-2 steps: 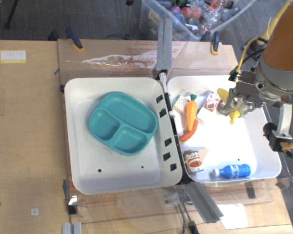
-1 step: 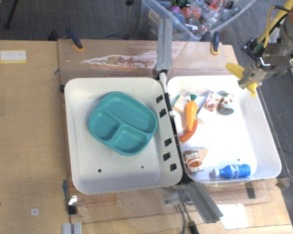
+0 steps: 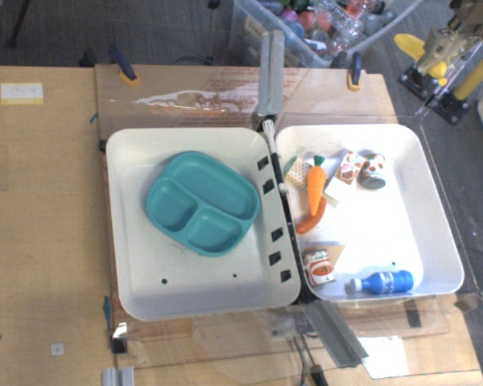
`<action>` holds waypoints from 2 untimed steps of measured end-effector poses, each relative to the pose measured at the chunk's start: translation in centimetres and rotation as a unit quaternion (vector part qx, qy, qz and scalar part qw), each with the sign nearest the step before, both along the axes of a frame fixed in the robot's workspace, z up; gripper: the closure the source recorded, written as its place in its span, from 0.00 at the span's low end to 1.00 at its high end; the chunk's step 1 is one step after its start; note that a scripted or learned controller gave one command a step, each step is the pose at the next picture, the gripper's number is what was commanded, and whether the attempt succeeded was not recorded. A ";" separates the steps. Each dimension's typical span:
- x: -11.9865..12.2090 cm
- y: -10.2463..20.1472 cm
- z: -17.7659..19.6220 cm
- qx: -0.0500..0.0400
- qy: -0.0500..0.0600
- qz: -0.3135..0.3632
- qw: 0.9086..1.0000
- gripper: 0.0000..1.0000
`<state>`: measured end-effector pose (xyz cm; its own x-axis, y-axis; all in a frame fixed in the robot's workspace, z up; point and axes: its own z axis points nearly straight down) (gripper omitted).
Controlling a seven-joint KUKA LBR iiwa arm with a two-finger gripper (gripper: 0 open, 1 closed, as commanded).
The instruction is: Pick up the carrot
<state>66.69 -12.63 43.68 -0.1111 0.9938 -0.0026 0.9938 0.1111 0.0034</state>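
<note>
Where the two white bins meet, the carrot lies in the right bin, close to its left wall, orange with a green top pointing toward the far side and its tip curving down toward the near left. Touching or just beside its upper end sit small food items: one striped packet to its left, one white-and-red carton to its right with a pale block at its foot, and one tin can lying on its side a little further right. Nearer the front of the same bin rest one small red-labelled carton and one blue bottle lying flat, well apart from the carrot. One teal divided plate with three compartments occupies the left bin. Both bins stand on a wooden surface, with two clamps at its far edge and a clear tub of mixed items beyond. As for the end effector, I cannot tell whether it is spread or pressed together, and the carrot lies free in the bin.
</note>
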 end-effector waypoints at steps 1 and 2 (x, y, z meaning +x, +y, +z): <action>-5.8 3.0 0.0 0.000 0.001 0.140 0.990 1.00; 0.0 10.6 -3.2 -0.001 -0.001 0.249 0.969 1.00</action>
